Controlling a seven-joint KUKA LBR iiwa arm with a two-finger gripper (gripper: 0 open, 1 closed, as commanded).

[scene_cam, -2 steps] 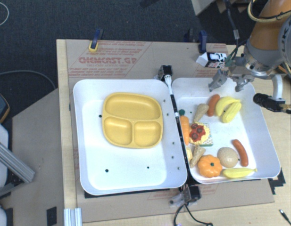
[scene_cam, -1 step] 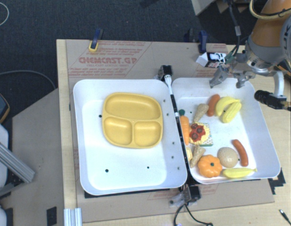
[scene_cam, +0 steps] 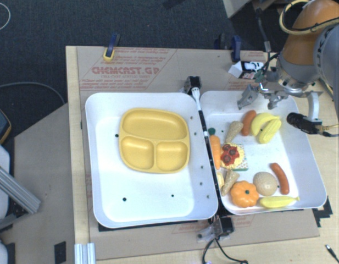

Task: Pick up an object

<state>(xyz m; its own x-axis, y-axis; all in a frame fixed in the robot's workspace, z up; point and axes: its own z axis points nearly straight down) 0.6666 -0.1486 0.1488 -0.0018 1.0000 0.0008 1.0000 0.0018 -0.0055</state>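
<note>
Gripper (scene_cam: pixel 261 96) hung w/ metal fingers spread, nothing btwn them, over the right white bin's (scene_cam: pixel 312 164) far edge, prob. lining up on the yellow plastic corn cob (scene_cam: pixel 267 128) just below.

Robotics lab: clamped board bench (scene_cam: pixel 131 65), 2 white bins (scene_cam: pixel 103 202), loose cables (scene_cam: pixel 26 87).

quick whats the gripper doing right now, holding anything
gripper: open, holding nothing, fingers spread above the far edge of the right bin, near the corn cob.
</note>
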